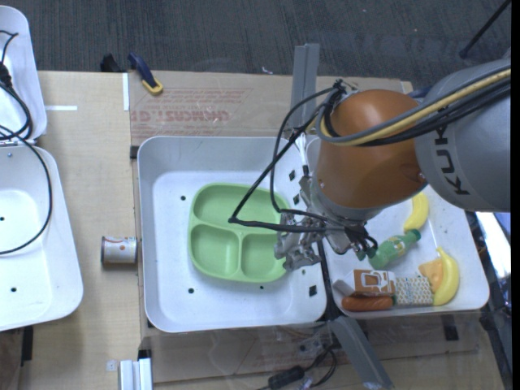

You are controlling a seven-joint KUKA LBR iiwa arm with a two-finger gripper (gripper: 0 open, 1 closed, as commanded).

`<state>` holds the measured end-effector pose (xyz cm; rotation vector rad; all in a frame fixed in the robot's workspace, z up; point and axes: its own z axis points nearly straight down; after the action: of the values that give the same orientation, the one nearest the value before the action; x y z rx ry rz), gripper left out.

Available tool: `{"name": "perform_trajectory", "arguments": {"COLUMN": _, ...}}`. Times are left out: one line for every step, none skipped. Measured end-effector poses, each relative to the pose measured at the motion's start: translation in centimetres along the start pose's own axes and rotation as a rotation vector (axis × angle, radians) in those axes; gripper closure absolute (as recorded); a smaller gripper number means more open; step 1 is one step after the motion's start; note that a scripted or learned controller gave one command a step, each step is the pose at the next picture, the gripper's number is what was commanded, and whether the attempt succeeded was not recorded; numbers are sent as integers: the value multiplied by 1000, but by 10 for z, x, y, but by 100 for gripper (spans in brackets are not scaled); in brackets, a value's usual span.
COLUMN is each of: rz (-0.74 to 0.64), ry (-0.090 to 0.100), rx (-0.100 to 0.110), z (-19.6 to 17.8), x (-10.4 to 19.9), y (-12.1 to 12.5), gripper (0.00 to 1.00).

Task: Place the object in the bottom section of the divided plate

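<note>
- Arm (455, 136) comes in from the right; its orange band (370, 153) sits over the seam between the two white bins.
- Gripper (299, 250) is low, at the right edge of the green divided plate (215, 246), over its lower-right compartment.
- Finger state: can't tell. The tips are a grey clutter against the plate rim, and nothing readable shows between them.
- Plate lies in the left bin (162, 218): three compartments, one long along the top, two smaller below. The visible parts of all three look bare.
- Task object: can't tell which one it is. Candidate items are all in the right bin (471, 295):
  - green bottle (392, 249), just right of the gripper
  - banana (418, 212), near the arm
  - orange-yellow fruit piece (443, 276)
  - box (375, 283) touching a patterned packet (414, 291)
  - hot dog (367, 303), at the front edge
- Small can (119, 250) lies on the bench, just left of the left bin.
- Black cables (268, 177) run from the wrist across the plate.
</note>
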<state>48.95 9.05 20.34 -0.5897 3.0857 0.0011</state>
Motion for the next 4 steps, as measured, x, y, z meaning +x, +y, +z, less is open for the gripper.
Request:
{"name": "perform_trajectory", "arguments": {"rz": 0, "ry": -1, "rx": 0, "z": 0, "x": 0, "y": 0, "gripper": 0}}
{"name": "perform_trajectory", "arguments": {"rz": 0, "ry": -1, "rx": 0, "z": 0, "x": 0, "y": 0, "gripper": 0}}
{"name": "perform_trajectory", "arguments": {"rz": -85, "ry": 1, "rx": 0, "z": 12, "x": 2, "y": 0, "gripper": 0}}
{"name": "perform_trajectory", "arguments": {"rz": -85, "ry": 1, "rx": 0, "z": 12, "x": 2, "y": 0, "gripper": 0}}
